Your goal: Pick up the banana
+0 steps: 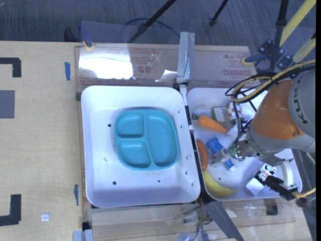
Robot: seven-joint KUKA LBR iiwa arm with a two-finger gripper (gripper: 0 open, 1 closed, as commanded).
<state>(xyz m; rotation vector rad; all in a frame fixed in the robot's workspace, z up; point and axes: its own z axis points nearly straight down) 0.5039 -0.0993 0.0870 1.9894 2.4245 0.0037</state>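
A yellow banana [216,185] lies at the near edge of the right bin [281,192], beside a carrot [202,153]. The gripper [226,157] hovers just above it, apparently approaching; whether it is spread or closed cannot be told. Next it must descend onto the banana.

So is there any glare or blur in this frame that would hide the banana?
Camera view: strong glare whitens the clear plastic sheet behind the left white bin; the curved yellow banana at the near edge of the right white bin is evenly lit, fairly sharp and free of glare; the small items under the grey arm's hand look soft and cluttered.
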